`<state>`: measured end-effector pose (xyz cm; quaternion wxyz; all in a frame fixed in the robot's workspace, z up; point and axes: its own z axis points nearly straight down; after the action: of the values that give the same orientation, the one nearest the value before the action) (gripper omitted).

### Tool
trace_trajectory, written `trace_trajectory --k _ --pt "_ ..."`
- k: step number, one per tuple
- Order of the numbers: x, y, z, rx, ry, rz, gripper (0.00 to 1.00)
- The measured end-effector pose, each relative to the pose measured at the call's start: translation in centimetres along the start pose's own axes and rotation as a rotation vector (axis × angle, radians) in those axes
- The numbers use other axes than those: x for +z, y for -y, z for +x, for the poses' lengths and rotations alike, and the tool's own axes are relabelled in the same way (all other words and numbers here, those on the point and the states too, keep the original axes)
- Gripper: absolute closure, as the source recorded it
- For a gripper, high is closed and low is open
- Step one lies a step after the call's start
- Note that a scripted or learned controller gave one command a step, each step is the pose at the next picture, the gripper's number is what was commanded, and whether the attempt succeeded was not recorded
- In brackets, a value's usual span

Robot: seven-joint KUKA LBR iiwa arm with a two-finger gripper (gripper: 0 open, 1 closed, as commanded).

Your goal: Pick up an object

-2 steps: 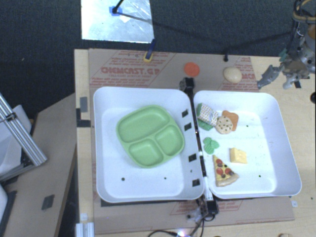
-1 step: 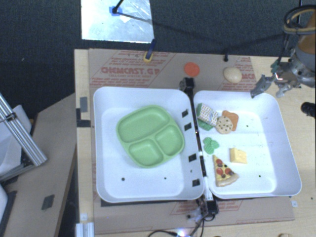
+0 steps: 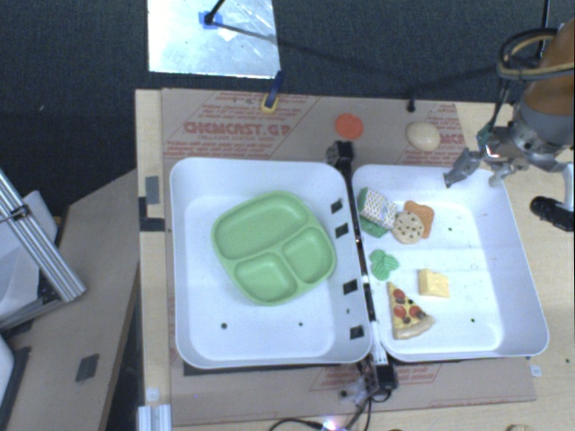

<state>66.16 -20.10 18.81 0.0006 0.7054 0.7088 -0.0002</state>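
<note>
The right bin (image 3: 503, 268) holds several toy foods: a silver-green wrapped item (image 3: 376, 209), a cookie (image 3: 408, 228) on an orange piece (image 3: 420, 213), a green leafy piece (image 3: 384, 263), a yellow cheese block (image 3: 434, 284) and a pizza slice (image 3: 409, 312). My gripper (image 3: 478, 171) hangs open above the far right corner of this bin, its two fingers spread apart with nothing between them. It stands well to the right of the cookie.
The left bin (image 3: 193, 241) carries a green divided plate (image 3: 272, 248). Behind the bins on the cardboard lie an orange disc (image 3: 349, 127) and a pale egg-shaped object (image 3: 423, 136). A black divider (image 3: 355, 241) separates the bins.
</note>
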Motion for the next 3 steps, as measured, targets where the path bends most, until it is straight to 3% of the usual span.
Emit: trace_trajectory --k 2,3 --pt "10.5 0.3 0.8 -0.002 -0.001 0.001 0.00" --pt "9.1 0.0 0.8 -0.004 0.002 -0.007 1.00"
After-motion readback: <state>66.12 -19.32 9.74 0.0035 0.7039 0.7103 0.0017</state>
